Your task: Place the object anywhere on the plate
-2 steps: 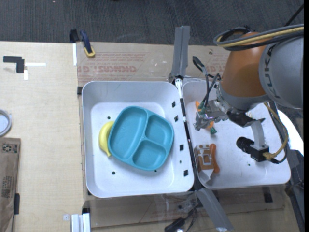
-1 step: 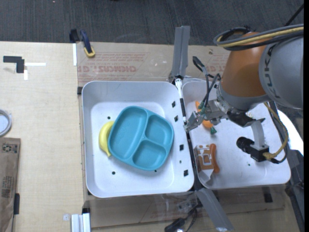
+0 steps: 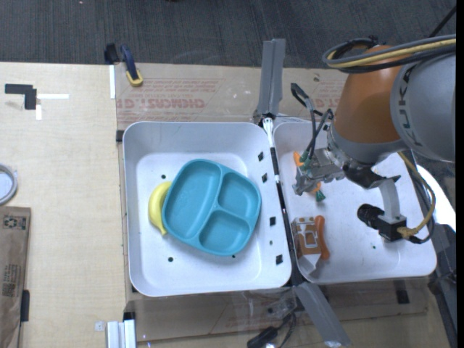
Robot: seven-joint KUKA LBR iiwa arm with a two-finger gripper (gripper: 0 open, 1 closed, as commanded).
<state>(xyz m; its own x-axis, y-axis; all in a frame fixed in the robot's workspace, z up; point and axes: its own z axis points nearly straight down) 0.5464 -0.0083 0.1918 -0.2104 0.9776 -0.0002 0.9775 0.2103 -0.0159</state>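
A blue three-compartment plate point(image 3: 211, 206) lies in the left bin point(image 3: 138, 194), tilted a little. The gripper point(image 3: 307, 180) hangs low over the left part of the right bin point(image 3: 406, 263), under the arm's orange band. Small orange bits point(image 3: 298, 159) show just beside the gripper, one above it and one below; whether they belong to something held is hidden. A brown and orange object point(image 3: 310, 238) lies flat near the right bin's front left corner, a short way below the gripper.
A yellow banana-shaped item point(image 3: 156, 205) lies against the plate's left edge, partly under it. A black cable fitting point(image 3: 380, 220) hangs from the arm over the right bin. The raised divider point(image 3: 274, 187) separates the two bins.
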